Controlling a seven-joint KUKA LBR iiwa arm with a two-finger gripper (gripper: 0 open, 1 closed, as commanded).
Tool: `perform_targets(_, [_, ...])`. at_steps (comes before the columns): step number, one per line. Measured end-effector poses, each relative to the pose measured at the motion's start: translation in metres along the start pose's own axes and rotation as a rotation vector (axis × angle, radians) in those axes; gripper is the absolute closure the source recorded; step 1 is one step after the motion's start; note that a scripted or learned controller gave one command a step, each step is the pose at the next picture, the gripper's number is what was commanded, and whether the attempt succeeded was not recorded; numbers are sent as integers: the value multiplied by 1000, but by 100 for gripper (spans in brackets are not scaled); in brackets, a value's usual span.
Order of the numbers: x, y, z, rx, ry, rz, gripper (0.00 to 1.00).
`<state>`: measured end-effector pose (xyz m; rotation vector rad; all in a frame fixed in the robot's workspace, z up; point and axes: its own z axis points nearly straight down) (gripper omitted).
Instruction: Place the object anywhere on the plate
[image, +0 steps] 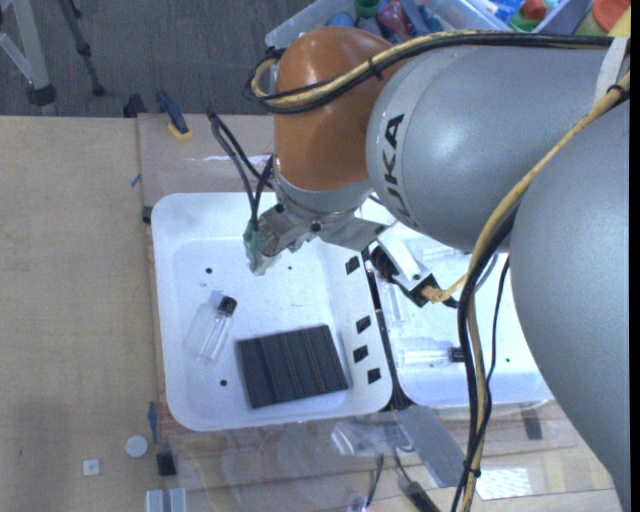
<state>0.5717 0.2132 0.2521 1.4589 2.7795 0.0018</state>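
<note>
A small clear bottle with a black cap (212, 326) lies on its side at the left of the left bin (180, 260). A dark ribbed rectangular plate (292, 365) rests flat at the front of the same bin, just right of the bottle. My gripper (260, 252) hangs over the bin's middle back, above and to the right of the bottle and behind the plate. It is apart from both. The arm's orange band and grey body cover the bin's back right part.
The right bin (500, 375) holds another clear item (425, 352), with the arm hiding most of that bin. Black clips (362, 352) line the divider between the bins. Cables loop around the wrist. Small loose parts (135, 446) lie on the bench at front left.
</note>
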Motion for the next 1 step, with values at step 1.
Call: perform_targets(1, [35,-69,50,5,3,-102,100])
